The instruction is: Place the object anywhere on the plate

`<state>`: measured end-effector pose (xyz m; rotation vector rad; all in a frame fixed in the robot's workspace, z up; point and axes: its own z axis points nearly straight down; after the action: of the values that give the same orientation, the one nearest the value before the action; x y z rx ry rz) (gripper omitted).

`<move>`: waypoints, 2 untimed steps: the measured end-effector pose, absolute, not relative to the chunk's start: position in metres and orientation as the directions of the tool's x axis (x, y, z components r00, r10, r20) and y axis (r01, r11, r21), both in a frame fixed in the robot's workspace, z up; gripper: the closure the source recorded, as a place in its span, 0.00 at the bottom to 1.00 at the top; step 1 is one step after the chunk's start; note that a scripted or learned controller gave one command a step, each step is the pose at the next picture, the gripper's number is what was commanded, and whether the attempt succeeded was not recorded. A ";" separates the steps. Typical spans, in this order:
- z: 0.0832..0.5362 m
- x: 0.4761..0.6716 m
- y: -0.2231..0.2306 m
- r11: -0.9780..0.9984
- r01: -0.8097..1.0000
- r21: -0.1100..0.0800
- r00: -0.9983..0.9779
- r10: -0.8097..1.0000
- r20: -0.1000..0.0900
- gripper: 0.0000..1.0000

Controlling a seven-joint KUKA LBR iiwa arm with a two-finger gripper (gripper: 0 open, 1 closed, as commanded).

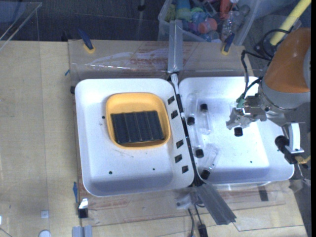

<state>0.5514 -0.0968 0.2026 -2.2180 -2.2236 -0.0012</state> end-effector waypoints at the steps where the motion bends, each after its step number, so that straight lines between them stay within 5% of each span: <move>1: 0.216 0.587 -0.080 0.269 0.963 0.003 -0.269 0.963 -0.002 1.00; 2: 0.223 0.618 -0.062 0.540 0.842 0.004 -0.540 0.842 -0.003 1.00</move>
<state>0.6185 -0.0619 0.2227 -1.5089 -2.7607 -0.0030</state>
